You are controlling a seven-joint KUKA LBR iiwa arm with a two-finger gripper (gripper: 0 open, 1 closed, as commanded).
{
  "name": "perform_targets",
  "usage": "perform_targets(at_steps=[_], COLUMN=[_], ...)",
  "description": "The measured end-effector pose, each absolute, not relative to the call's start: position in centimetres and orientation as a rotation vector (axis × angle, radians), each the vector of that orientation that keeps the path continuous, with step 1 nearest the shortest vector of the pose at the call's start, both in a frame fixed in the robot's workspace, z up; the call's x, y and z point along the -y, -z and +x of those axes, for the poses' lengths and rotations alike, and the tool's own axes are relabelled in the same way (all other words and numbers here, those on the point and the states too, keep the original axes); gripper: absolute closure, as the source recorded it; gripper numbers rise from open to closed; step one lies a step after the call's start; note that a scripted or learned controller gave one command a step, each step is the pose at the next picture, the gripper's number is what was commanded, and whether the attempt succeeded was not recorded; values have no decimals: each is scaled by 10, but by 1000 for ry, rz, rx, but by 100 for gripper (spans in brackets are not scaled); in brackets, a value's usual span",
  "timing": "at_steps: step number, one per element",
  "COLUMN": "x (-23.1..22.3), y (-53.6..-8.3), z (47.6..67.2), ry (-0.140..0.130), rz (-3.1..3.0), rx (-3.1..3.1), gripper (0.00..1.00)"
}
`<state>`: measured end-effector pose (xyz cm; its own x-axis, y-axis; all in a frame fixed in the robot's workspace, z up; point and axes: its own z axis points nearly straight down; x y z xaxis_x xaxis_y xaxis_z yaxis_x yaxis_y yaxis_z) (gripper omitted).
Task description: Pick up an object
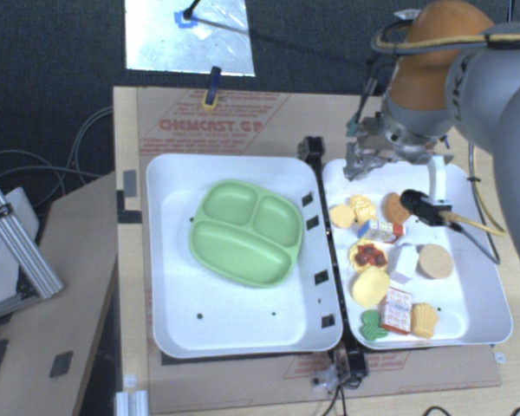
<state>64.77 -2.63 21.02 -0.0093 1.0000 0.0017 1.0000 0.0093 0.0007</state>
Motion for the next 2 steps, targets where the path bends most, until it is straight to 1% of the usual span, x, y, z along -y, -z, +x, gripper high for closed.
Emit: perform_targets(at_steps=[1,2], x=[-28,-85], y=[-221,-219], z=[654,634], ry=[6,2], rz=[-2210,-2209], rx=[2233,2231], gripper=[100,100])
